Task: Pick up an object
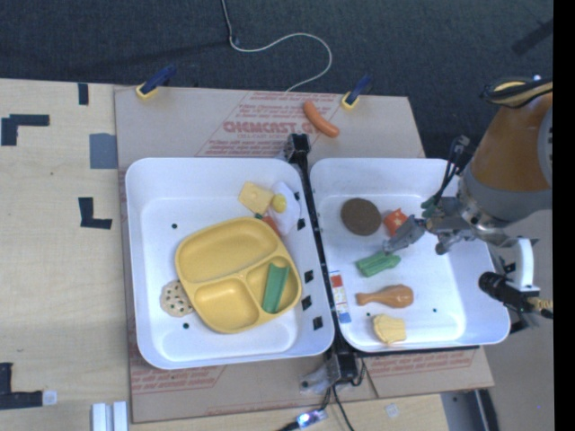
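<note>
Bins fill the middle of the frame, and we read them from the lower edge upward. Low in the right bin [449,330] lies a yellow wedge [390,329], above it a drumstick [386,296], then a green piece [377,263]. Just beside that green piece, at its upper right, sits the gripper [406,233], at centre right of the frame, with a red piece [395,220] close by and a brown disc [360,215] to the left. We cannot tell how the pincer stands; its tip is too small and dark to read, and we see nothing held in it.

In the left bin [144,268] a yellow tray [225,277] carries a green stick [276,287], with a cookie [176,299] at its lower left and a yellow block [256,197] above.

We judge the green or red piece the likely target. The risk is crowding: the pieces sit near each other, so a descent slightly off could nudge one aside or pinch two at once, and a rounded piece could slip free on the lift.

At the upper middle, outside the bins, lies a sausage [322,119].
</note>
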